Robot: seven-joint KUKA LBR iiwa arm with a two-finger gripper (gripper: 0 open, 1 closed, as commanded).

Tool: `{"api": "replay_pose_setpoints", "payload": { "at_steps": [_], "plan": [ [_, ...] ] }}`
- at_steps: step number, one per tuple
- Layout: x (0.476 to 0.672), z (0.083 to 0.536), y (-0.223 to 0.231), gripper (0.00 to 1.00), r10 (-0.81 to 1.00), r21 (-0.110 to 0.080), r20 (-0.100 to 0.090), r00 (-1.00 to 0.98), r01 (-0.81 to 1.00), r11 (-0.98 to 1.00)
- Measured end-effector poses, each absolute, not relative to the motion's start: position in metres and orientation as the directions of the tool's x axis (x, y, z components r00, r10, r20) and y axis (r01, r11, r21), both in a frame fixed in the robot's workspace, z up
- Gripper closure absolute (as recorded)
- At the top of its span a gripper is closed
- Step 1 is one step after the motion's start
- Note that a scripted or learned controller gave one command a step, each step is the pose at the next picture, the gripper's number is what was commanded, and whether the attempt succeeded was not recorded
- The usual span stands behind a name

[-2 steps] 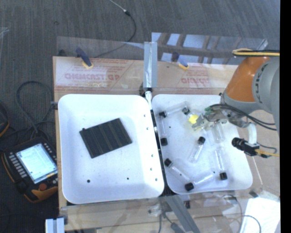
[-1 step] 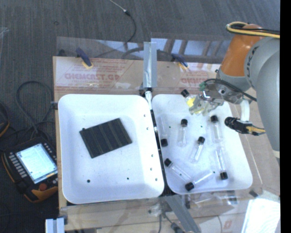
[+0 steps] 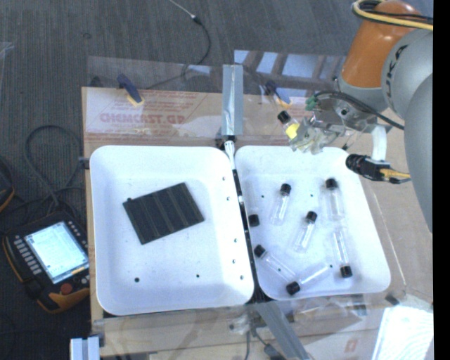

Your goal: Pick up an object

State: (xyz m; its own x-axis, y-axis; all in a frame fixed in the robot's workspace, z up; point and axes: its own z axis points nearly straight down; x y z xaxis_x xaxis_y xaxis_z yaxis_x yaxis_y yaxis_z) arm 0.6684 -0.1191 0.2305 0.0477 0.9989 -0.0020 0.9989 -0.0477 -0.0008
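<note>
Over the far edge of the right bin [image 3: 376, 278] hangs the claw [image 3: 309, 135], grip state not discernible; clear black-capped vials [image 3: 306, 230] lie scattered in that bin, apart from it.

Showing a broad, smooth grey arm [image 3: 422, 91] at three o'clock of the view. Wearing a glossy orange band [image 3: 373, 56] at one o'clock, catching a pale highlight. Trailing a yellow-and-black cable [image 3: 383, 10] over the band's top edge, at twelve o'clock of it. Carrying thin dark cables [image 3: 355, 105] looping below the band toward the wrist. Ending in a small pale metallic gripper [image 3: 307, 140], at seven o'clock of the band, crowded with brackets.
</note>
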Motion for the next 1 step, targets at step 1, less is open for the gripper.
{"api": "replay_pose_setpoints", "payload": {
  "at_steps": [1],
  "plan": [
    [0.6585,0.2299,-0.0556,1.0,0.994,-0.003,-0.001,0.109,0.994,-0.109]
  ]
}}
